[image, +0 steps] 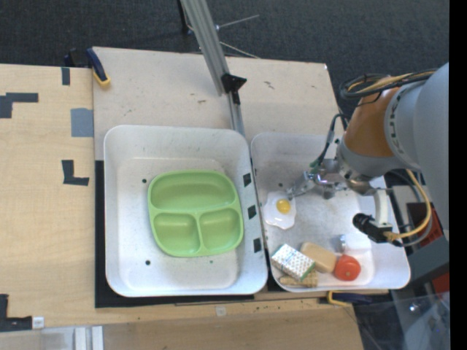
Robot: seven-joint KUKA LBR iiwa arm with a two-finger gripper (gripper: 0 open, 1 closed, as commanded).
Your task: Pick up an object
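— So where was the thing to be picked?

— Several lay in the right bin [260,159]. A fried egg [280,211] sat flat near its left wall, yolk up. Along the near edge were a patterned box [292,262], a tan block [319,256] with its long axis running left to right, slightly slanted, and a red tomato [348,268].

— And the gripper [292,192]?

— Low over the bin floor, just up and right of the egg. Whether it was apart or together, I couldn't tell. A green divided plate [195,212] lay in the left bin [117,217].
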